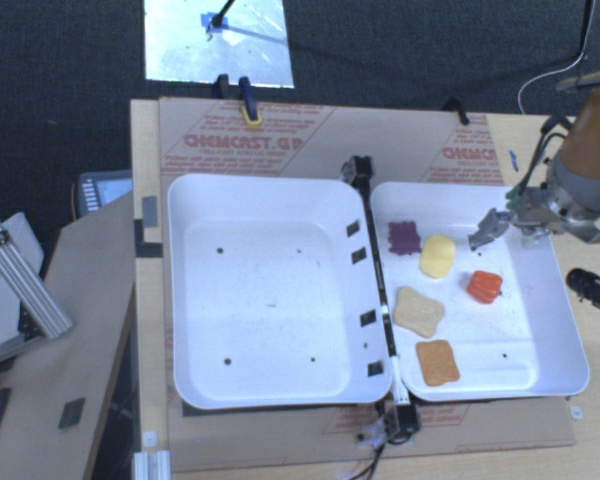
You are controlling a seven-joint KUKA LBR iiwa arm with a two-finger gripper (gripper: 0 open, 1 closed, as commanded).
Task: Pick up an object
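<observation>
1. Two shallow white plastic bins are sitting side by side on the cardboard-covered surface (310, 128); the right bin (555, 363) is serving as the landmark here, and the left bin (195, 368) is lying just beside it, touching along the shared edge.
2. Five small items are lying inside the right bin: a purple knobbly piece (404, 237) near its upper left corner, a pale yellow rounded block (438, 256) just right of that, a red-orange chunky piece (485, 286) near the bin's middle, a beige flat toast-shaped piece (418, 311) below the yellow block, and an orange flat square piece (438, 361) towards the bin's lower edge.
3. The grey arm's hand (488, 230) is hovering over the right bin's upper part, above the red-orange piece and right of the yellow block.
4. Whether its fingers are apart or together, I cannot tell; nothing is showing between them.
</observation>
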